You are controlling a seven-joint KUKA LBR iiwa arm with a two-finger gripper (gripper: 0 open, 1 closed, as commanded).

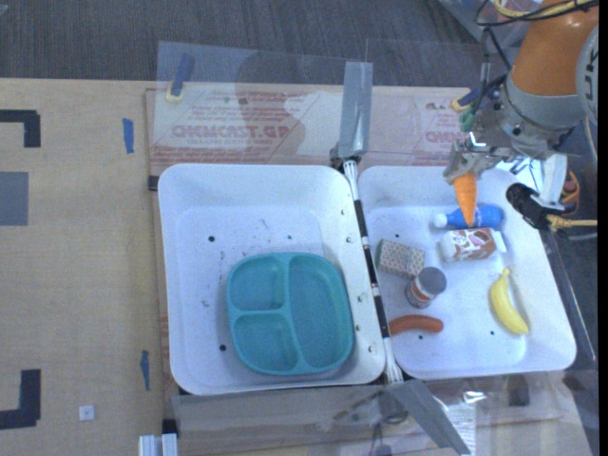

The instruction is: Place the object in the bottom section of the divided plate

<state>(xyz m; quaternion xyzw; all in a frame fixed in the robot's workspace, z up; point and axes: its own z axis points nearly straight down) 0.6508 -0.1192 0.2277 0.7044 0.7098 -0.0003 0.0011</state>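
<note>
A teal divided plate point(288, 313) with three sections lies in the left bin point(190, 207), toward its front. Over the back of the right bin point(541, 350), my gripper point(465, 169) points down from the grey and orange arm. An orange carrot point(465, 199) hangs tip-down between its fingers, just above a blue bottle point(478, 218). The gripper is shut on the carrot's upper end. It stands well to the right of the plate, beyond the wall between the bins.
In the right bin lie the blue bottle, a small brown-and-white carton point(468, 245), a banana point(508, 304), a grey can point(427, 286), a sausage point(415, 325) and a speckled box point(400, 256). A clear panel point(356, 112) stands behind the bins.
</note>
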